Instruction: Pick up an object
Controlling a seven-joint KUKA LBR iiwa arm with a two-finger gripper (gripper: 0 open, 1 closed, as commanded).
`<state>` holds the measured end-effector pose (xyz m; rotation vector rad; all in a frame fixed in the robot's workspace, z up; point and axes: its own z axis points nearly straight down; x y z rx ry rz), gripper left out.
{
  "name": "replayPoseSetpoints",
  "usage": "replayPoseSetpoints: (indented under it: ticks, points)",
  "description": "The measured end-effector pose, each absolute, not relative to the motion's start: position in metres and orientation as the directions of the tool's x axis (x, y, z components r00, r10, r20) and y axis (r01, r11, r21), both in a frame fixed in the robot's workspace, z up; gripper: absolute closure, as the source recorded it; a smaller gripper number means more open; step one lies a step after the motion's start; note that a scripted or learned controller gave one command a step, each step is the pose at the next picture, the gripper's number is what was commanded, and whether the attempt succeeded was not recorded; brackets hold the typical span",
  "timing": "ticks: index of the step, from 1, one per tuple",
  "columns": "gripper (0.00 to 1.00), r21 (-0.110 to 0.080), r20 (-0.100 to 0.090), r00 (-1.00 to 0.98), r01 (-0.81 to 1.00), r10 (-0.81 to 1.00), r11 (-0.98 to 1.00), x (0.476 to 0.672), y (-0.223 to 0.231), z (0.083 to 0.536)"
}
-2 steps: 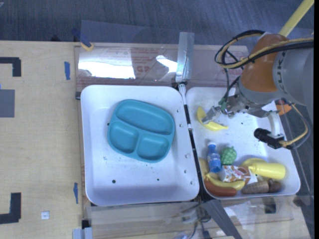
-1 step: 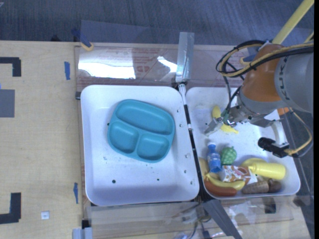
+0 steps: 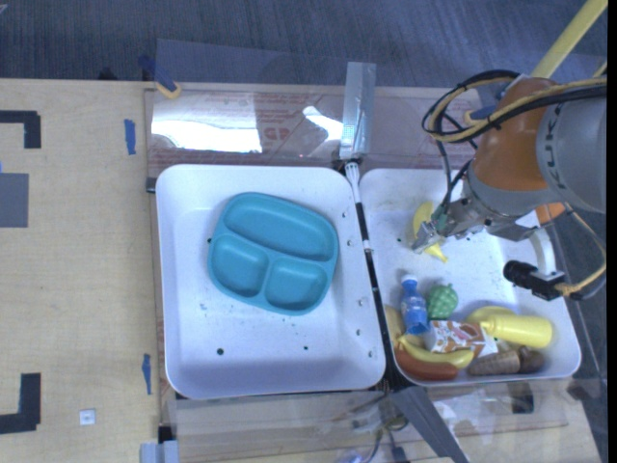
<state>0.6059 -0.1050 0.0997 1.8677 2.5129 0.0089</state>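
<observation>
My gripper (image 3: 434, 231) is low in the right bin (image 3: 386, 196), in its upper left part. It sits directly on a small yellow object (image 3: 423, 216), which pokes out above and below it. Whether that object is held, the view is too small to show. Further toward the front of the same bin lie a small bottle with a blue label (image 3: 414, 310), a green toy (image 3: 442, 300), a yellow squeeze bottle (image 3: 516, 329), a banana (image 3: 431, 358), a printed packet (image 3: 453, 336) and a brown item (image 3: 503, 362).
The left bin (image 3: 183, 287) holds a blue divided plate (image 3: 273, 252). A metal divider (image 3: 358, 114) stands behind the seam between the bins. The arm's grey body and orange band (image 3: 511, 162), with cables, hang over the right bin's far right.
</observation>
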Motion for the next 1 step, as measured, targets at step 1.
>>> replayPoseSetpoints:
  ticks: [1]
  points:
    - [1.0,0.013,-0.001,-0.122,0.993,0.993,0.122,0.6069,-0.0552,0.2115]
